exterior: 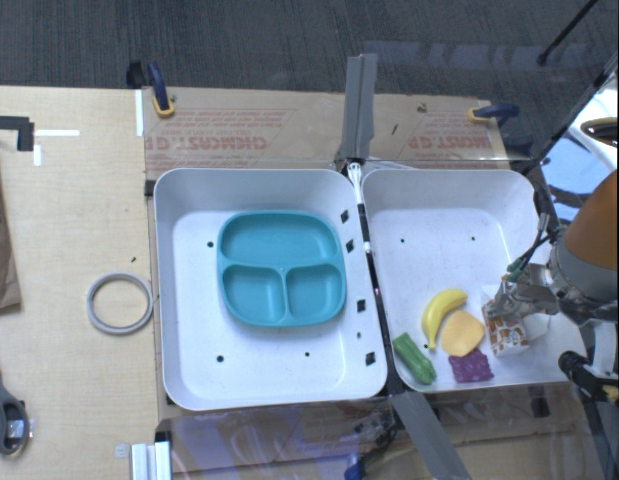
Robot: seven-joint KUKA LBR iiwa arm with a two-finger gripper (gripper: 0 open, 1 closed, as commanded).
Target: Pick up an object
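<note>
Jaws [509, 308] of mine hover low over the right bin [439, 193], whether spread or pressed together I cannot tell, right above a small carton [507, 336] (nearest), with the orange piece [462, 334] and banana [441, 311] beyond to their left.

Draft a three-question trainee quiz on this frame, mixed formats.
1. True or false: the teal divided plate lies in the right bin.
2. Which item lies nearest the divider between the bins? A) banana B) green vegetable C) purple item
3. Fill in: the gripper hovers over the ___ bin.

Key:
1. False, it lies in the left bin.
2. B.
3. Right, near a small white carton beside the yellow-orange fruit.
</note>
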